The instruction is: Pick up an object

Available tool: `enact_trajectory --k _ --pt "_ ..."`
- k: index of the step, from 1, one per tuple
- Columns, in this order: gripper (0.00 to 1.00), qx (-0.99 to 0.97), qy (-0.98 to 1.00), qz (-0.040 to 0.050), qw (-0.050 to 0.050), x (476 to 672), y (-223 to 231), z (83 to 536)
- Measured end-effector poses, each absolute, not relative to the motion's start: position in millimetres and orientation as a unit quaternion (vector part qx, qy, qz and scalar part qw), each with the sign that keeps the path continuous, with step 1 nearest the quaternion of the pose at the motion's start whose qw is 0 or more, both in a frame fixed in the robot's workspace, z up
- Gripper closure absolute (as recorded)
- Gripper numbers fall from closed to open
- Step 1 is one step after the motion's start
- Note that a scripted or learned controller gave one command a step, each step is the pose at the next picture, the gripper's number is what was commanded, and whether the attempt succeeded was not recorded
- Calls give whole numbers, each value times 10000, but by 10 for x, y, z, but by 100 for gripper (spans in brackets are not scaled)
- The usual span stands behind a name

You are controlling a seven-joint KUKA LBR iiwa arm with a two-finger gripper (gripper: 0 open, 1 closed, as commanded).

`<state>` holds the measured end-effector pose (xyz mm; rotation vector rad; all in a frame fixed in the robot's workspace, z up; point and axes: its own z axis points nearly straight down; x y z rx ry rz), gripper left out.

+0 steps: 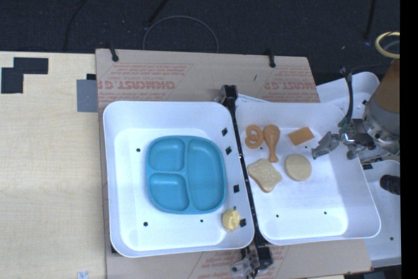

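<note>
The right bin (pixel 326 219) holds several toy foods: a pretzel (pixel 253 136), a drumstick (pixel 271 140), an orange square piece (pixel 301 136), a round beige cookie (pixel 298 167) and a bread slice (pixel 264 174). My gripper (pixel 336 148) hangs over the right part of this bin, just right of the orange piece and up and right of the cookie. It is open, and nothing sits between its fingers. A small yellow lump (pixel 230 219) lies in the near right corner of the left bin (pixel 124 140).
A blue divided plate (pixel 185 174) lies in the middle of the left bin. The divider (pixel 239 160) between the bins runs just left of the food. The arm's grey wrist and orange band (pixel 390 98) stand over the right bin's right rim. Bare floor fills the right bin's near half.
</note>
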<state>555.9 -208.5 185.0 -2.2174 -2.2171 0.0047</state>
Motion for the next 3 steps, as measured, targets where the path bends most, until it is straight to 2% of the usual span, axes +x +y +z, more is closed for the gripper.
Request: enact_trajectory --k 1,2,3 --pt "0 -7073 -7069 15 34 5518 -2045 1408" --pt "100 -7080 -7062 9 20 5524 -2059 1535" --pt "100 -7093 -7049 -3 -11 5507 -2128 1977"
